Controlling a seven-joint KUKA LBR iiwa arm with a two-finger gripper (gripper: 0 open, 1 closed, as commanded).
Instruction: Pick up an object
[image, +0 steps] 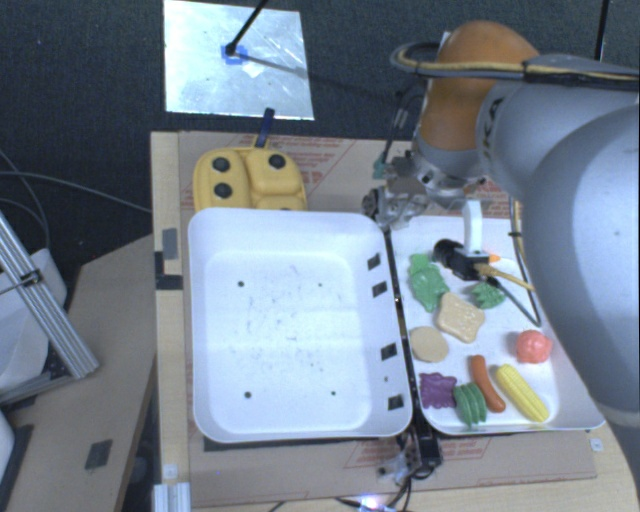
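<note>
Toys (462, 318) lay crowded in the right bin (572, 412), within the arm's reach; the end effector (398, 208) hovered over its far-left corner (grip state impossible to tell).

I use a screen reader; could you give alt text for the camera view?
The grey arm's hand hovers over the top-left corner of the right bin, which holds toy foods including corn, a tomato and bread; the left bin sits beside it.

Dark carpet floor (80, 90); shiny foil sheet (238, 58) lying on it; tan bench (110, 330); aluminium rail (45, 315) at left.
</note>
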